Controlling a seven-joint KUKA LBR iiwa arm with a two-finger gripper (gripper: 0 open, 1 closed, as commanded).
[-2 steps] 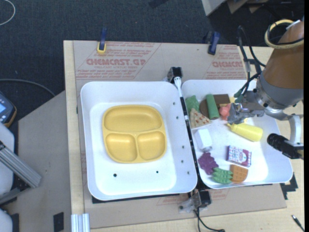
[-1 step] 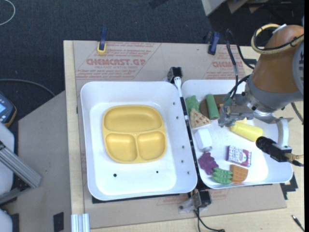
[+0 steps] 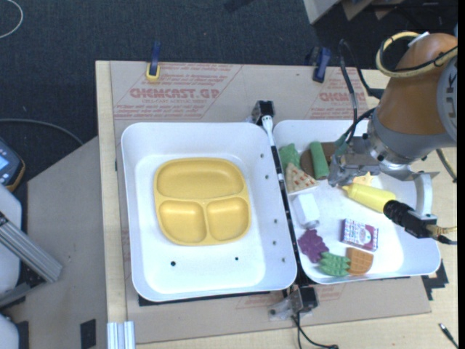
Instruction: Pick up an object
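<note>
On the brown board bench (image 3: 109, 195), two shallow white bins sit side by side, touching along their inner edges. Left white bin (image 3: 138, 217) holds a yellow three-compartment plastic plate (image 3: 202, 198), lying flat near its centre. Right white bin (image 3: 414, 260) holds the loose toy pieces.

Grey arm with orange band (image 3: 414, 100) reaches over the right bin's upper half. Gripper (image 3: 340, 173) is low there, just beside a dark green oblong piece (image 3: 317, 158). How far the gripper is open cannot be told, nor whether it has hold of anything.

Other candidates:
- light green oblong piece (image 3: 289, 155), by the bin's left wall
- pale triangular pizza-slice toy (image 3: 298, 178), below it
- white rectangular block (image 3: 306, 209)
- purple printed carton (image 3: 359, 233)
- purple grape cluster (image 3: 312, 244)
- orange waffle-patterned piece (image 3: 360, 260), near the front rim
</note>
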